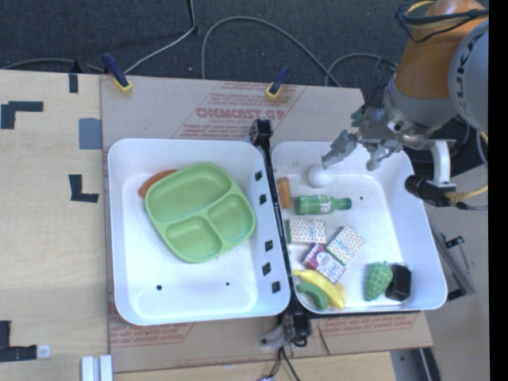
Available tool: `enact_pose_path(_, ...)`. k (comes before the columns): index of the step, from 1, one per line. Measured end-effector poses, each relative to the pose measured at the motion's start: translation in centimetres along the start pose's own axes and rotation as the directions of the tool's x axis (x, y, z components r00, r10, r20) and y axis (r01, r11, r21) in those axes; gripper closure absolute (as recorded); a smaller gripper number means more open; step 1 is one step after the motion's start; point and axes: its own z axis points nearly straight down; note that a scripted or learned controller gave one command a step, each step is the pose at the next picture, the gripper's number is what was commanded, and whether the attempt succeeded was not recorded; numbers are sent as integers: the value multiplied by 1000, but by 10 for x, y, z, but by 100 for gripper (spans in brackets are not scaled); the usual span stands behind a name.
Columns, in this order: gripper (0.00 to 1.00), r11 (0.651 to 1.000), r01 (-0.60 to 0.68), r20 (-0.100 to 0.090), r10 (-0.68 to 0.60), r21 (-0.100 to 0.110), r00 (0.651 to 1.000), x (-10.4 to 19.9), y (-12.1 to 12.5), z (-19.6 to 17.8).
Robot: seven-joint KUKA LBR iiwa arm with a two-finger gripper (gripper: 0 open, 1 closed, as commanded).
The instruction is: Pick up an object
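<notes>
The cardboard (pixel 238 113) read "CHEMCAST". The gripper (pixel 355 154) hung at upper right of the frame, fingers spread, holding nothing. A white ball (pixel 319 175) lay just below-left of it in the right bin (pixel 421 236).

Cardboard-topped bench (pixel 63 236) under two white bins (pixel 127 292).

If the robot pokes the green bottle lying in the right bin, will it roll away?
Probably, a little. The green bottle lies on its side and looks round, so a sideways push would likely roll it. It looks like a small toy, so likely light. The patterned box just beside it might stop it.
</notes>
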Motion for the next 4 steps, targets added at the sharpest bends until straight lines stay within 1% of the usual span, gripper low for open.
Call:
enact_pose_path(1,0,1000,-1,0,1,2,1000,-6,-26,88)
enact_pose_path(2,0,1000,-1,0,1,-7,1000,11,-33,157)
enact_pose_path(3,0,1000,-1,-1,1,0,1000,6,39,163)
enact_pose_path(4,0,1000,-6,-5,6,30,1000,5,50,164)
